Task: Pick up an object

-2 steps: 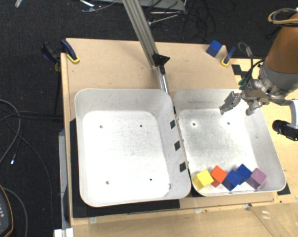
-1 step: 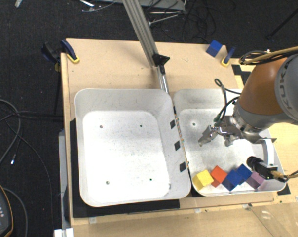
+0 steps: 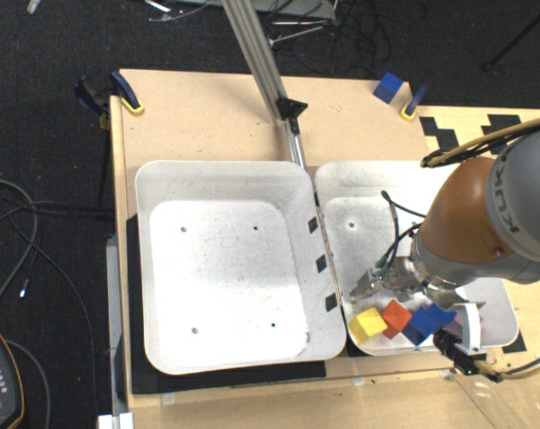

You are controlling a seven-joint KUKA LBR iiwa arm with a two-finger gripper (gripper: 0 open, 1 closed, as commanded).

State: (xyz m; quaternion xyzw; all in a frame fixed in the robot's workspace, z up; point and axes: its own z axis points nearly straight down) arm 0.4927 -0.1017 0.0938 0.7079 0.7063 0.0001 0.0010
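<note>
Arm: your arm [image 3: 485,217] reaches in over the right bin [image 3: 341,181], its orange band and grey wrist hanging above that bin's near half, which puts the tool right over the only cluster of objects.
Gripper: the gripper [image 3: 377,284] sits low in the right bin, close to its left wall and just above the blocks; you would judge it is lined up for a descent onto one of them.
Fingers: metal parts show below the wrist, but you cannot tell whether the fingers stand wide or narrow, and nothing shows between them.
Objects: a yellow block [image 3: 369,324], an orange-red block [image 3: 396,316] and a blue block [image 3: 426,322] lie bunched, touching or nearly so, against the near edge of the right bin.
Why bunched: packed that tightly, they leave little room for a finger to slip between; you should expect a nudge, not a clean grip.
Left bin: the left bin [image 3: 154,266] lies beside it, walls touching.
Bench corner: another blue block [image 3: 389,86] sits outside the bins near the far right corner of the bench [image 3: 198,114].
Hidden: the wrist covers the right bin's far right portion, and a dark thing at the near right corner is too small to name.
</note>
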